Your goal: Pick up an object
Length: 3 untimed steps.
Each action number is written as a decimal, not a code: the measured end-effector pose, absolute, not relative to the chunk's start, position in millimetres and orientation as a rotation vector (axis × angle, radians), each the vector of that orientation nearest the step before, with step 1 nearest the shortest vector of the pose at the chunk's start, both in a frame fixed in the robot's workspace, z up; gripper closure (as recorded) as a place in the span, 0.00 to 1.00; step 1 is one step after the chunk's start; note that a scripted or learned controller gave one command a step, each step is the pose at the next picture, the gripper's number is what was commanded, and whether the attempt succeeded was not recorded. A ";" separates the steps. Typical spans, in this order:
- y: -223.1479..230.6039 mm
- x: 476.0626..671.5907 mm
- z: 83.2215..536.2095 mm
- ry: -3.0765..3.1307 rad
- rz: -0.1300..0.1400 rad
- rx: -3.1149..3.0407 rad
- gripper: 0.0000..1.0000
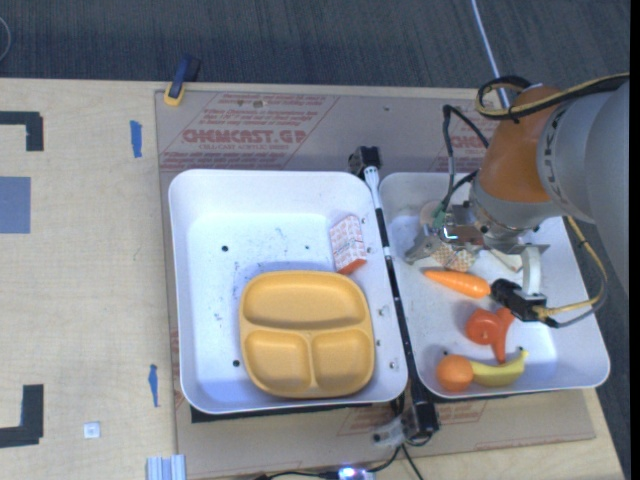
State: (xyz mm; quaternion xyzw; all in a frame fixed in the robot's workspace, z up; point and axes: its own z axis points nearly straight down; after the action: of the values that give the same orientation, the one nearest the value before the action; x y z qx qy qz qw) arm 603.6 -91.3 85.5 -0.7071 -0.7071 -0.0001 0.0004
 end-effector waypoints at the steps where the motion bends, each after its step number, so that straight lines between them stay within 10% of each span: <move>1: -94.7 616.3 85.3 -2.225 -0.003 -2.221 0.00; 2: -92.1 594.1 85.7 -2.221 -0.001 -2.221 0.00; 3: -93.5 622.6 85.2 -2.224 -0.002 -2.222 0.00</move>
State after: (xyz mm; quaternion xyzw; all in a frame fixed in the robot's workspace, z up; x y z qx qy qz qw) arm 622.6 -93.5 85.2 -0.7067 -0.7075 -0.0007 -0.0011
